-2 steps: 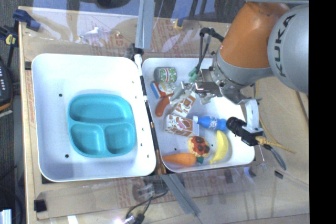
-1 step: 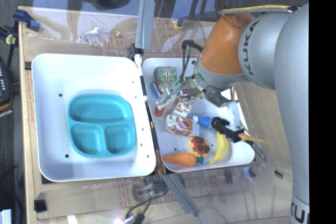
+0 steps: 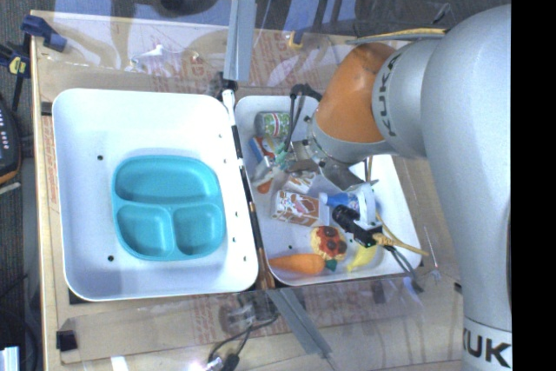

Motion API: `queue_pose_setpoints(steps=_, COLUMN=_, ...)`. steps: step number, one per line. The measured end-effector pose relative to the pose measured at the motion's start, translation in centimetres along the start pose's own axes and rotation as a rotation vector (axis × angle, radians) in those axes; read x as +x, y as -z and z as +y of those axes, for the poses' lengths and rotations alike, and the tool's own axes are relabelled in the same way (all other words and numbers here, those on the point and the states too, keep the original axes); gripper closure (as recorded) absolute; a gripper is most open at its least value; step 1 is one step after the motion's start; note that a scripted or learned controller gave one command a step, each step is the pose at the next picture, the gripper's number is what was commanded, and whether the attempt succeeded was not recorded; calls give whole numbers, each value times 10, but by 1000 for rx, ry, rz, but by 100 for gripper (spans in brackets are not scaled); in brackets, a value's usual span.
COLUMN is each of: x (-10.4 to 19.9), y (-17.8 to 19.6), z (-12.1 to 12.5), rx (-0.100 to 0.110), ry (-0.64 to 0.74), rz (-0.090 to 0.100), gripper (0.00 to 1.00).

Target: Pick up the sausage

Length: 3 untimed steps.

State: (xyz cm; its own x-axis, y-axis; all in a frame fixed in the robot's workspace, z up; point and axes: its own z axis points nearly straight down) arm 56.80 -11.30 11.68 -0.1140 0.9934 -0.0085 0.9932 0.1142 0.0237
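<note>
On your left, the left bin holds a teal divided tray with three compartments. The right bin is crowded: a green can at the far end, a printed packet in the middle, a pizza slice toy, a banana and an orange carrot at the near edge. The arm reaches over this bin; its claw sits low by the can, and you cannot tell its state. You cannot pick out the sausage among the clutter.
</note>
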Motion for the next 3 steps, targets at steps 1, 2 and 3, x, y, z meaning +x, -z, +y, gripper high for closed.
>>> queue_pose_setpoints(steps=1, x=-23, y=-8, z=32, rx=-7, ry=-35, rz=-2, gripper=0)
queue_pose_setpoints(steps=2, x=-18, y=-7, z=26, rx=-16, ry=-89, rz=-6, gripper=0)
queue_pose_setpoints(steps=3, x=-10, y=-8, z=39, rx=-11, ry=-91, rz=-3, gripper=0)
